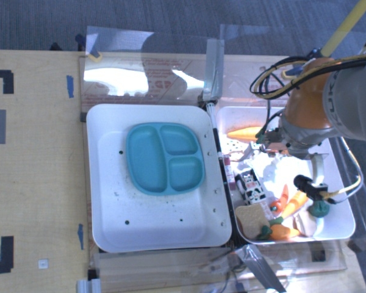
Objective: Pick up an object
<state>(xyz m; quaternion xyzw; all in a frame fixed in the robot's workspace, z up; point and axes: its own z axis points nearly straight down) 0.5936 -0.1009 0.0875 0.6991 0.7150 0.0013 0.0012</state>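
The right bin (344, 224) holds several small toy foods. An orange carrot-like piece (244, 132) lies at its far left corner. A black-and-white item (251, 185) sits by the left wall, with a tan toast slice (249, 219) in front of it. Toward the near side are a small carrot with a green top (278, 231), an orange-red piece (289, 201) and a teal round piece (319, 209). My gripper (260, 146) hangs low over the bin's far left part, just beside the orange piece. The wrist with its orange band (305, 108) covers what is below it.
The left bin (107, 182) carries a teal divided plate (165, 158) in its middle. A clear plastic sheet (146, 72) lies behind both bins. Black cables (274, 78) loop off the wrist. A yellow rod (351, 17) slants in at the top right.
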